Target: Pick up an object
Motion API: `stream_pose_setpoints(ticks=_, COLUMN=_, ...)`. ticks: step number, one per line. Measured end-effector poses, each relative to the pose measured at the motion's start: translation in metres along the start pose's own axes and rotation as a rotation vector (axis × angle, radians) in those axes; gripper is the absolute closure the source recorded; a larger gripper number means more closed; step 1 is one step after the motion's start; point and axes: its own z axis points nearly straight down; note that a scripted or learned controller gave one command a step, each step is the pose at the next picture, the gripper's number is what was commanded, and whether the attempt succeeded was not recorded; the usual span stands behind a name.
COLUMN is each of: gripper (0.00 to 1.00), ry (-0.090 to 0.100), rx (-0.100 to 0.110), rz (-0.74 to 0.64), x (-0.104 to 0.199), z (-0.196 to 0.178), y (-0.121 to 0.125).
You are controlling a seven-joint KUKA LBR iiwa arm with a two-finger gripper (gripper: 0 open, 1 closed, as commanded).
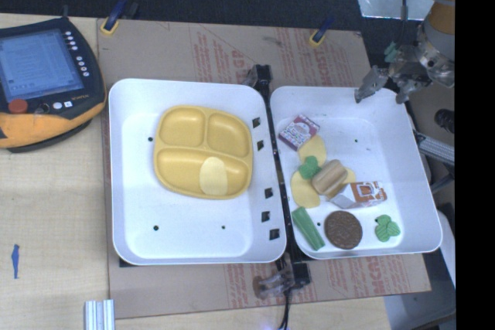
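My gripper [384, 91] hangs over the far right corner of the right bin [402, 158], open, with nothing between its fingers. Several toy foods lie in that bin, well in front of and left of the gripper: a maroon packet [298, 131], a tan bread roll [330, 178], an orange and white packet [365, 195], a brown round patty [343, 229], a long green stick [308, 229], a small green leafy piece [387, 228], and yellow slices [304, 192]. The left bin [135, 212] holds a yellow divided plate [205, 151] with a pale yellow slice [214, 175] on it.
A teach pendant [42, 81] lies on the bench at the far left. Black clips [268, 189] line the seam between the two bins. Cardboard [201, 46] lies under both bins, held by clamps at its far edge.
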Motion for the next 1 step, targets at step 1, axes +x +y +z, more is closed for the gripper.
stream_pose_setpoints(ticks=1, gripper=0.0, ry=0.002, rx=0.007, rz=-0.002, x=0.0494, z=0.0815, y=-0.0383)
